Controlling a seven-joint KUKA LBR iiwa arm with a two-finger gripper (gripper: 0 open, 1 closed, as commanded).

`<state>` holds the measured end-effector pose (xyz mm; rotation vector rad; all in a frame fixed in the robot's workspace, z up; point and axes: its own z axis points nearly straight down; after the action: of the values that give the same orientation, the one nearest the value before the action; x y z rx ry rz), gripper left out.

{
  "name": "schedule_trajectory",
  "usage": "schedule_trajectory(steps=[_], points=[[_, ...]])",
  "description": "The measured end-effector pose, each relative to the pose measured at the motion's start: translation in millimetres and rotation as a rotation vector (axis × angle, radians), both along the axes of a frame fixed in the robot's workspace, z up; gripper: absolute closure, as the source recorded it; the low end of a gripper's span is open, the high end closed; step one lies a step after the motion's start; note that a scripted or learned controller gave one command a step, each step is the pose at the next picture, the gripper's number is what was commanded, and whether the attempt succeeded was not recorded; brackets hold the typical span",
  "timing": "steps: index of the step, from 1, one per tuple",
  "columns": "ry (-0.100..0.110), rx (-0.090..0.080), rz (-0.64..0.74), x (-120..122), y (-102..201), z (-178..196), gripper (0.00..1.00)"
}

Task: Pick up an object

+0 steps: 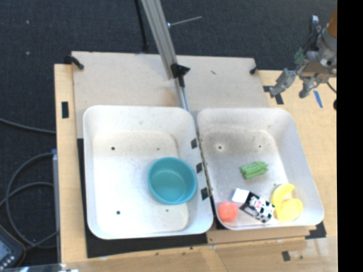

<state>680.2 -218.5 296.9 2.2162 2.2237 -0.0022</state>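
My gripper [294,88] hangs at the upper right, beyond the far right corner of the right bin [227,123], over the bench top. Its two fingers are spread open with nothing between them. In the right bin lie a green oblong piece [253,169], an orange-red ball [228,211], a small black-and-white box [255,205] and a yellow toy [286,203], all clustered toward the near right corner. A teal bowl [172,180] stands upright in the left bin [113,123], near its right side.
A slanted metal post [161,33] rises from the seam between the bins at the back. A tan board [125,78] lies behind the bins. Cables trail over the dark floor at the left.
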Motion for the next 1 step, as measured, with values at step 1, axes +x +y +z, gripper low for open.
schedule_trajectory(steps=[1], points=[[0.001, -0.001, 0.001, 0.0, 0.0, 0.0, 0.00]])
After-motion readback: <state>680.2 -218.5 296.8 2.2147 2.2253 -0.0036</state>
